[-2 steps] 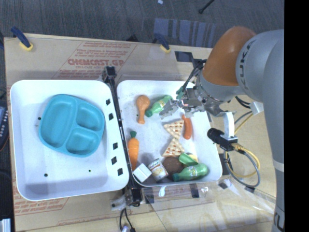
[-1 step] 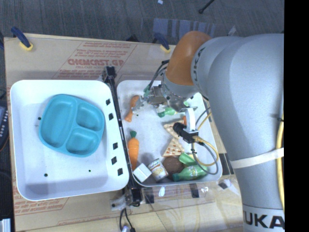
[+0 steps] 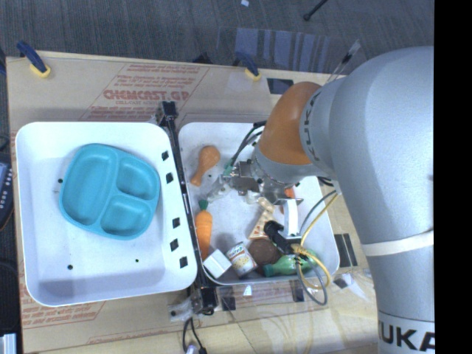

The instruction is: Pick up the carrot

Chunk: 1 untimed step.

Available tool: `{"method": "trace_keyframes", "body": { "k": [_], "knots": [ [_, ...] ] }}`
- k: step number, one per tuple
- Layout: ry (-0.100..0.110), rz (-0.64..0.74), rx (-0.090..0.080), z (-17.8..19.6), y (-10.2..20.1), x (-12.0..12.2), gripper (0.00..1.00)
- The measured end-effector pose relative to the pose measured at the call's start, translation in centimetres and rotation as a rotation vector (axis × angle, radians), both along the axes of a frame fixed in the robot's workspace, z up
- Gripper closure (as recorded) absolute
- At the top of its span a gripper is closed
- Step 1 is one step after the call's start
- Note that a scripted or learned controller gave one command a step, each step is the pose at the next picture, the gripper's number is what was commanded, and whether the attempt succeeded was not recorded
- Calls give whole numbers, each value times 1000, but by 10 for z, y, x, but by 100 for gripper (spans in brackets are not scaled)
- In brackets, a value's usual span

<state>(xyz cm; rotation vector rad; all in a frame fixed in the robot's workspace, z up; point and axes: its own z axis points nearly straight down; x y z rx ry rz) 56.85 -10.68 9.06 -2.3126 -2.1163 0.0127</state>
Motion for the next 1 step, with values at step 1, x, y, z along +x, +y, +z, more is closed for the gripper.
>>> {"method": "trace_keyframes", "body": {
  "k": [1],
  "knots": [
    [-6,-9,0,1,13,-61,0]
  ]
}}
